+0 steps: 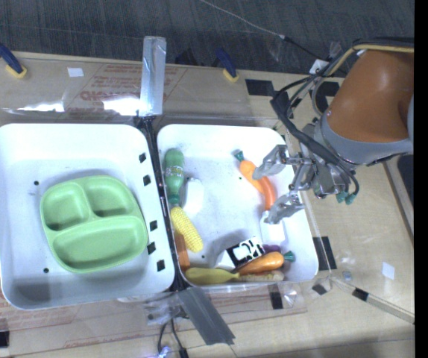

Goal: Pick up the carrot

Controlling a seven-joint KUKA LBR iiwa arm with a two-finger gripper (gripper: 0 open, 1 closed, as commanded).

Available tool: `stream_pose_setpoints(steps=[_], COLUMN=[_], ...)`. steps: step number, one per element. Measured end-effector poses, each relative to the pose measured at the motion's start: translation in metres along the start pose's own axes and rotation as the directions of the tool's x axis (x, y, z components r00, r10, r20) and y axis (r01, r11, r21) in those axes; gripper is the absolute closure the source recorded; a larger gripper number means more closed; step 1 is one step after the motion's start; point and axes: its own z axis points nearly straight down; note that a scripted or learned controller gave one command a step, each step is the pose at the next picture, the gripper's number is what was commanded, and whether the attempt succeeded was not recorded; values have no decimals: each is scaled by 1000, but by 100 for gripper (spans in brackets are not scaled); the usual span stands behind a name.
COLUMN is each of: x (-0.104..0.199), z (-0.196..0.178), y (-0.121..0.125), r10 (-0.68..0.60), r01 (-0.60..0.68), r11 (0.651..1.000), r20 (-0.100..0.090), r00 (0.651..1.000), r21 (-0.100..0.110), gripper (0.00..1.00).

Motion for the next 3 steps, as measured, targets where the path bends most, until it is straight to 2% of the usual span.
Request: stream_pose_setpoints(steps=[1,2,3], x=[-54,-133,-82], z=[93,186,180], y=[-34,-48,-47], r10=[205,225,368], r01=[-205,-225,-368], r11=[979,974,930], r20=[-6,-6,2], r00=[979,974,930], r21=[-2,-2,-2], gripper=[0,0,0])
